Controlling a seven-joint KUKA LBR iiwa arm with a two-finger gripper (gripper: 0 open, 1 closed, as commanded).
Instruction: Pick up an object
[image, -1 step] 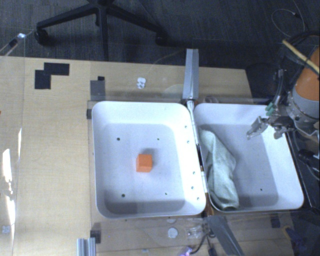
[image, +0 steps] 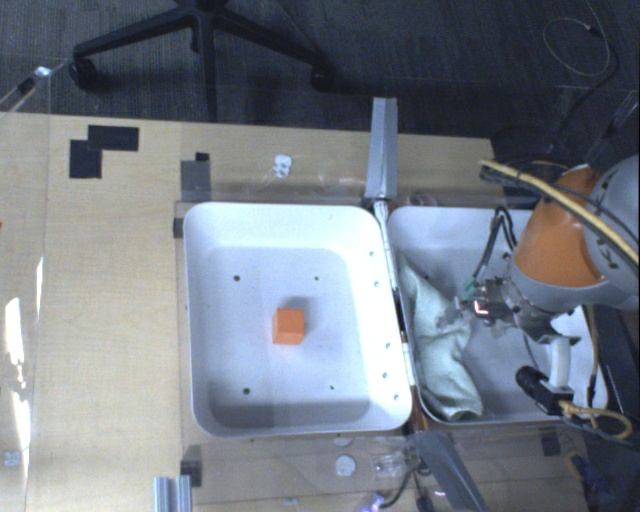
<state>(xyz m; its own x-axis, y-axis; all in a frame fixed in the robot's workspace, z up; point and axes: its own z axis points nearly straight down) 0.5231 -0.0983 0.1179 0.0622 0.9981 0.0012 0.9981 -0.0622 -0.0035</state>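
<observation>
An orange cube (image: 289, 326) lies near the middle of the left bin (image: 215, 400). A crumpled pale green cloth (image: 440, 350) lies along the left wall of the right bin (image: 440, 225), reaching down to its front edge. My gripper (image: 474, 304) is low in the right bin, at the cloth's upper right edge. A fold of the cloth rises toward it. The arm's orange band (image: 555, 245) sits just above and to the right and hides part of the wrist.
A grey metal post (image: 382, 150) stands behind the divider between the bins. Cables (image: 560, 395) hang by the arm at the right bin's front right. Black tape marks (image: 100, 148) sit on the wooden bench at the far left.
</observation>
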